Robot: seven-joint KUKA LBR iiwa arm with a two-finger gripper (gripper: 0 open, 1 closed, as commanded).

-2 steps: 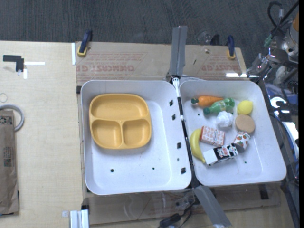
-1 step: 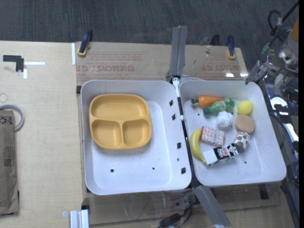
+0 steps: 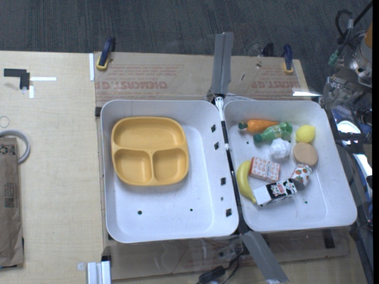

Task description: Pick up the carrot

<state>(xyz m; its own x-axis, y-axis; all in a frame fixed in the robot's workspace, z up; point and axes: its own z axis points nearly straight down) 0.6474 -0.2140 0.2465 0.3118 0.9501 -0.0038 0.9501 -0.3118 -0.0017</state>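
Orange carrot (image 3: 261, 125) is lying at the back of the right bin (image 3: 346, 209), touching a green bottle (image 3: 272, 132); nothing is gripping it, so I judge the approach is pending. Next the arm (image 3: 355, 70), waiting at right, needs descending over it. Counting: one carrot, one banana (image 3: 244, 181), one lemon (image 3: 305, 134), one tray (image 3: 150, 151), two bins.

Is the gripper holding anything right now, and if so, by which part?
Nothing is held. The carrot lies in the right bin, at its far side beside a green bottle, while the arm sits off past the bin's right edge.
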